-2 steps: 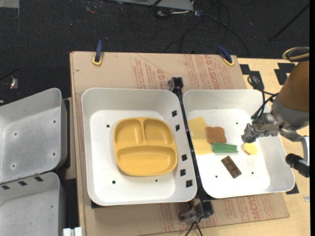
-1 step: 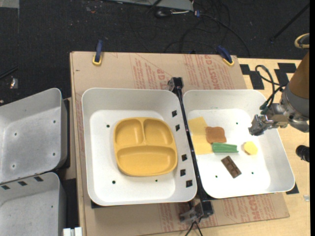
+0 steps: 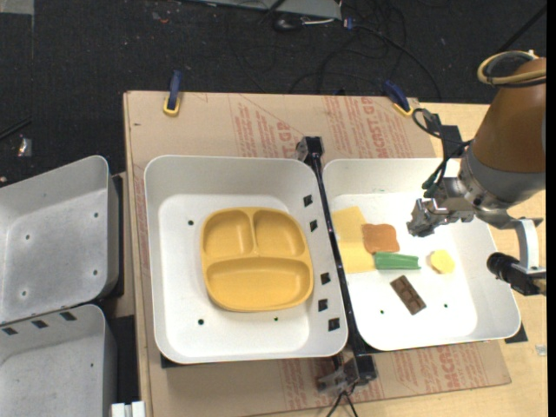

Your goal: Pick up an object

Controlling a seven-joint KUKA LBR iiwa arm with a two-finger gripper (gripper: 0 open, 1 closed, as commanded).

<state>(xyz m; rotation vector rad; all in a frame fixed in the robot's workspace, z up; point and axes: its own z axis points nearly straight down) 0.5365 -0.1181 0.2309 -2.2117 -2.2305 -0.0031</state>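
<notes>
- The candidate things to pick lie in the right bin (image 3: 486, 320): a pale yellow flat slice (image 3: 350, 239) against the bin's left side, an orange-brown piece (image 3: 380, 237) touching the slice's right edge, a green stick (image 3: 397, 261) just below that piece, a small yellow lump (image 3: 442, 261) just right of the stick, and a dark brown bar (image 3: 407, 294) lying aslant below the stick, apart from the others.
- None of these things is lifted; all rest on the bin floor.
- The gripper (image 3: 423, 222) hangs over the upper middle of the right bin, just right of the orange-brown piece and above the yellow lump, and I cannot tell whether it touches the floor.
- The jaws are a dark, tangled shape at this angle; I cannot tell how far apart they stand, and nothing can be made out between them.
- The arm (image 3: 512, 146), orange above and grey below, comes in from the right over the bin's far right corner.
- The left bin (image 3: 174, 233) holds a yellow divided plate (image 3: 257, 259) with three compartments, set about in its middle.
- Both bins sit side by side on a brown board (image 3: 226, 120) covering the bench, with a blue clamp (image 3: 174, 91) at its far edge.
</notes>
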